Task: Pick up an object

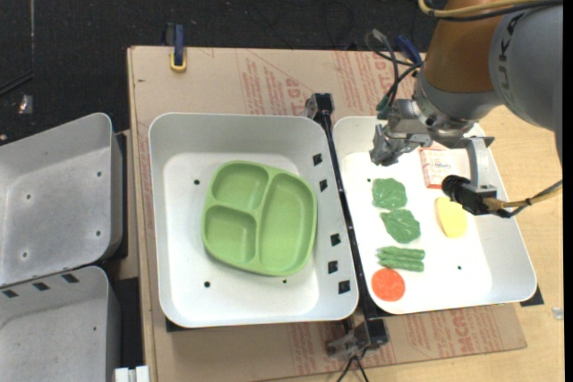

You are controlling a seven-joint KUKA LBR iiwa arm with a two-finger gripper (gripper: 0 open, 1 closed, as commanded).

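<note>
My gripper (387,148) hangs over the back left of the right bin (501,277), above the bin floor and just behind a green leafy toy (389,193). Nothing shows between its fingers. In front of that toy lie a second green leafy piece (402,225), a green bean pod (400,258) and an orange-red round slice (389,284). A yellow piece (452,216) lies to the right, and a white and red packet (435,167) sits under the arm's wrist, partly covered.
The left bin (179,282) holds a light green divided plate (260,217). White bin lids (54,192) lie off the bench to the left. A black divider with clips (338,219) runs between the bins. A black cable end (466,192) hangs over the right bin.
</note>
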